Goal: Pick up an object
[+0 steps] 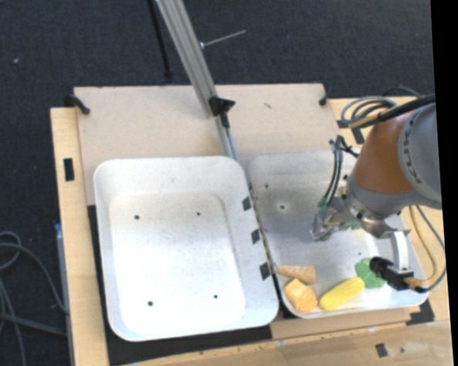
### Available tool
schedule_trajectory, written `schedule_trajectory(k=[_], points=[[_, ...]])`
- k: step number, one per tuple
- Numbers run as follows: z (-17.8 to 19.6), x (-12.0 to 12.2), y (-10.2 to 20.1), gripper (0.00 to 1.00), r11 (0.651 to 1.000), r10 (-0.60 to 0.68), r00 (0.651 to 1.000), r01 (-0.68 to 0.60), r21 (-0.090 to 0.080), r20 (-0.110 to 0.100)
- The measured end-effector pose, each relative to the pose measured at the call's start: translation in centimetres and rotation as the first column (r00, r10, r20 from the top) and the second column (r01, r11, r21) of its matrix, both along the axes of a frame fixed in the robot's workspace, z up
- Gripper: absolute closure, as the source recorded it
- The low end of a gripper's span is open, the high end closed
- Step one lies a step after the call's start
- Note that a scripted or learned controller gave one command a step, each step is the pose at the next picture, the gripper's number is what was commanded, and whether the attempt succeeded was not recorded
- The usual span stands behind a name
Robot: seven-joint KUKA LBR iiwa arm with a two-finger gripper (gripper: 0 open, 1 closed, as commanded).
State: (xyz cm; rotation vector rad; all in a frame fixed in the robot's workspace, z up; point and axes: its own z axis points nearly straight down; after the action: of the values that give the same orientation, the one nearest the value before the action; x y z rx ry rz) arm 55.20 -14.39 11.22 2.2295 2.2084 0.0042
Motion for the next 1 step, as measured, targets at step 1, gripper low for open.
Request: schedule_trajectory(k=[1], points=[[5.62,0.0,0.87,1.0,1.0,0.013,1.0,-0.013,-0.001,0.003]])
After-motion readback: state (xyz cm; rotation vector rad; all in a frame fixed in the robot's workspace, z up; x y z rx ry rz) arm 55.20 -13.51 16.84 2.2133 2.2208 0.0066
